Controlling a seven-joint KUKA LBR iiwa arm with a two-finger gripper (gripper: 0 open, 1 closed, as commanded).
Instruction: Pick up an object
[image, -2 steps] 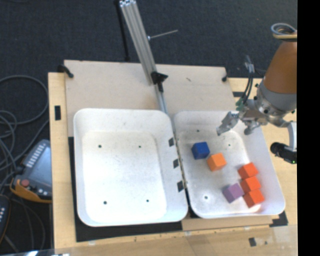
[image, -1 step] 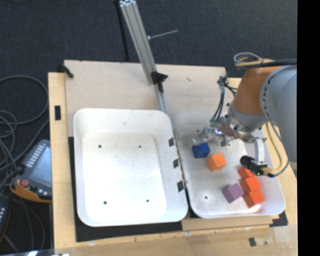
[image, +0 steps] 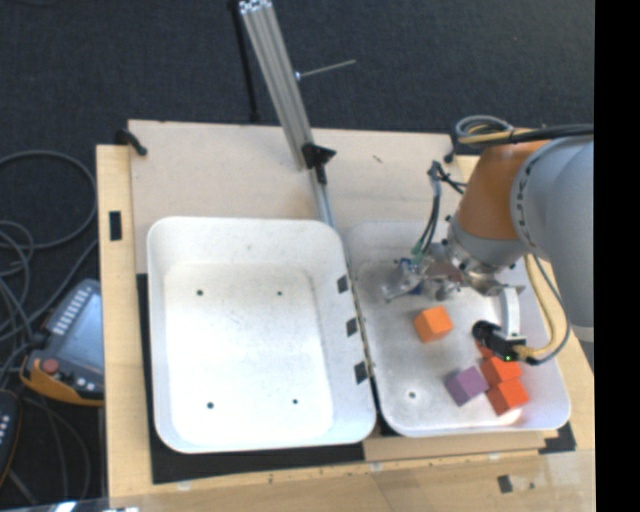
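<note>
Objects for picking were seen in the right bin (image: 385, 415) alone: an orange cube (image: 434, 323) near its middle, a purple block (image: 465, 385) closer to the front wall, and two red-orange blocks (image: 505, 384) stacked or pressed together just beside the purple one, toward the bin's front right corner. The left bin (image: 250, 235) was seen beside it, the two rims touching along the middle of the bench (image: 220, 165).

The gripper (image: 425, 277) was positioned over the rear part of the right bin, hung from the grey arm (image: 560, 215) with its orange band (image: 487, 195), which was reaching in from the right. Whether its fingers were spread or pressed together could not be told, since the metal parts there were blurred and small. Nothing was seen pinched in it.

The orange cube was found just in front of the gripper, near it but apart. The purple and red-orange blocks were located farther forward, well apart from the tool.

A slanted metal post (image: 285, 85) was seen behind the bins.
</note>
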